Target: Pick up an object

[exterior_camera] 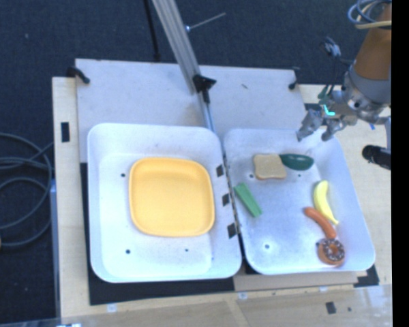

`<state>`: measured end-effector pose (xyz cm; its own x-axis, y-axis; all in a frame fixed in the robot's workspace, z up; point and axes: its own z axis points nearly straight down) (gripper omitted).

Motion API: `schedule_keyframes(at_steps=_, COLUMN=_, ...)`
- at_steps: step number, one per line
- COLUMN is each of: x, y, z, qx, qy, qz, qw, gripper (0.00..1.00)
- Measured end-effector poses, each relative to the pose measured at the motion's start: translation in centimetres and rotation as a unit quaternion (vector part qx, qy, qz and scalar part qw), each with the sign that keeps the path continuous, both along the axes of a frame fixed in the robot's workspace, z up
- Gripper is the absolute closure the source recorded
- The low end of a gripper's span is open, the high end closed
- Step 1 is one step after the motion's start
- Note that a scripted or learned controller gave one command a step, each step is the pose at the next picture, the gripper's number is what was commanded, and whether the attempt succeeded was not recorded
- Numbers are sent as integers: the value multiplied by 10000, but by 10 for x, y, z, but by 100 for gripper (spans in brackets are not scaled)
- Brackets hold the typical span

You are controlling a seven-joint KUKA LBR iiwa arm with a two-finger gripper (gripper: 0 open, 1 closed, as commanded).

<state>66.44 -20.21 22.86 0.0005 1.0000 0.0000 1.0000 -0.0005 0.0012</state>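
Orange band, grey wrist, looped cables, grey metal tool (316,132)

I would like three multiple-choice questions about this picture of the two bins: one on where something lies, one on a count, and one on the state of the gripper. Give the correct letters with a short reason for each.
1. Where does the yellow plate lie?
A. In the left bin
B. In the right bin
C. On the bench outside the bins

2. How many objects lie in the right bin?
A. Three
B. Six
C. Nine

3. What is the state of the gripper?
A. Shut on the banana
B. Shut on the plate
C. Open, holding nothing

Answers:
1. A: the plate sits in the middle of the left bin.
2. B: bread slice, dark green spoon-like piece, green block, banana, sausage and donut.
3. C: its fingers are spread above the right bin's far edge, with nothing between them.
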Motion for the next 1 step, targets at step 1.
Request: schedule_keyframes(at_steps=1, x=0, y=0, z=0, qx=0, qy=1, qz=0, qw=10000, gripper=0)
